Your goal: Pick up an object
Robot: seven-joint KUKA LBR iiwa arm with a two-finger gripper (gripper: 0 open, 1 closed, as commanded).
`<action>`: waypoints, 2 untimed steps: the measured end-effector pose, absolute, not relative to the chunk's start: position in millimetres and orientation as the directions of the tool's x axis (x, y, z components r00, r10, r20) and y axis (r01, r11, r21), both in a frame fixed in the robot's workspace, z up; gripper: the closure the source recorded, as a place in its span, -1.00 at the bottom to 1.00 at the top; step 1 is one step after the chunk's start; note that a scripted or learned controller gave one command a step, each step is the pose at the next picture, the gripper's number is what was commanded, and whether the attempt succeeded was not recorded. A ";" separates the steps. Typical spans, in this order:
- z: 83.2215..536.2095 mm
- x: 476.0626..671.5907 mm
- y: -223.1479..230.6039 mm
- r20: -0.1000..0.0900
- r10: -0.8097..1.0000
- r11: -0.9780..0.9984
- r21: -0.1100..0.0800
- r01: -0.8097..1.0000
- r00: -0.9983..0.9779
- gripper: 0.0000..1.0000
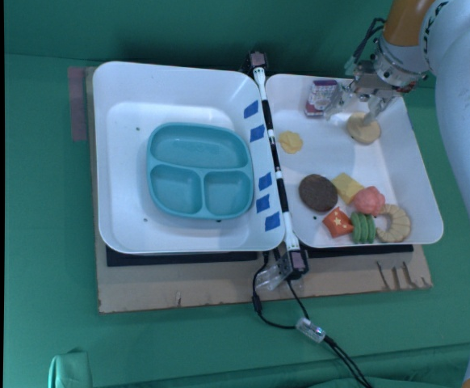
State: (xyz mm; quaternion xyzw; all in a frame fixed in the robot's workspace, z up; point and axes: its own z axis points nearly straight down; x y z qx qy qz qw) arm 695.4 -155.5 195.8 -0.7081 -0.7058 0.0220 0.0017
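At the far end of the right shallow white bin [417, 176], the end effector [367, 118] reaches down onto a pale tan round biscuit-like piece [363, 128], one finger touching its top; I cannot tell how its jaws stand. A small purple-and-white packet [321, 97] lies just beside. The left white bin [122, 95] holds a teal three-compartment plastic tray [199, 170].

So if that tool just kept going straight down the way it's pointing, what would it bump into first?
Most likely the pale round biscuit-like piece in the right bin. The tool points down right over it and may already touch it; depth is hard to judge from this slanted view.
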 end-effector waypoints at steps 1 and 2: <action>195.7 695.2 -154.5 -0.031 1.000 -0.006 -0.033 0.999 0.005 -1.00; 195.0 694.9 -143.3 -0.036 0.999 -0.006 -0.034 0.999 0.005 -1.00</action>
